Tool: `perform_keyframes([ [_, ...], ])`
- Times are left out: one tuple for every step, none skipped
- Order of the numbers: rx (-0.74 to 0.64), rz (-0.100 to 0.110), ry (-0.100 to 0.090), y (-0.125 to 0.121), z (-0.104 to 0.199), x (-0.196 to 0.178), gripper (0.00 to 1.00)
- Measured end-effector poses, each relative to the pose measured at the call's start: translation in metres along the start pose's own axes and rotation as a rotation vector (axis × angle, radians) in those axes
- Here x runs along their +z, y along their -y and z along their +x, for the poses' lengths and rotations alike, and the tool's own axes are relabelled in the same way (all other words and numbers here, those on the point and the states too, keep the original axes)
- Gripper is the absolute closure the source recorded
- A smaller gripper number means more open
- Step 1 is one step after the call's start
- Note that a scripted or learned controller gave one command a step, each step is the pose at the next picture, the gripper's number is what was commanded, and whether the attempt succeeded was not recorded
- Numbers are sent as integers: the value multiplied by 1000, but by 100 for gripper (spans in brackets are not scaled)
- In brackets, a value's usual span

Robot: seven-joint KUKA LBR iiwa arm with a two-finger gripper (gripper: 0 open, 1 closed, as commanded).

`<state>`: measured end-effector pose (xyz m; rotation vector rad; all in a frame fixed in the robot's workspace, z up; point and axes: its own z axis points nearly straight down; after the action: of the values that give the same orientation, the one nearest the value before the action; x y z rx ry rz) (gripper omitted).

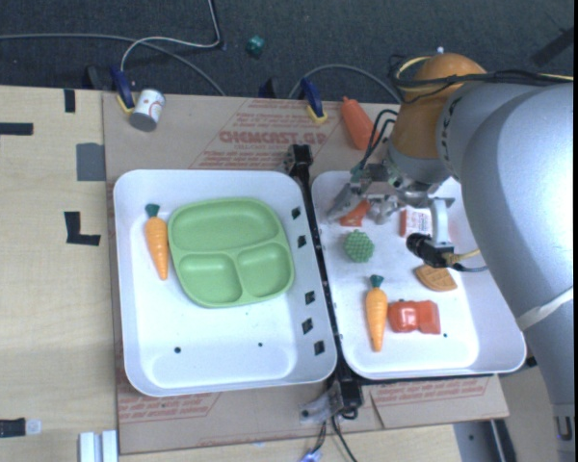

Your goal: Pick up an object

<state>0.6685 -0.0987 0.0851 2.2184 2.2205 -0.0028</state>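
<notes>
The right bin [482,349] holds several toys. A green knobbly ball [358,247] sits near its left wall, with a carrot [376,314] and a red block [414,317] nearer the front. A tan piece [434,277] lies to the right and a white and red item [416,221] toward the back. My gripper [359,198] hangs low over the back left of this bin, just above a small red-orange piece [354,218]. The piece partly shows under the gripper's tip, and I cannot tell whether it is gripped.
The left bin [135,287] holds a green divided plate [231,250] and a second carrot [156,241]. Behind the bins on the bench lie an orange toy [356,123], a white can [146,108] and blue clamps [315,104]. The grey arm [520,181] covers the right side.
</notes>
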Motion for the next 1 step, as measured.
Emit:
perform_keyframes([
  [0, 0, -1, 0, -3, 0, 0],
])
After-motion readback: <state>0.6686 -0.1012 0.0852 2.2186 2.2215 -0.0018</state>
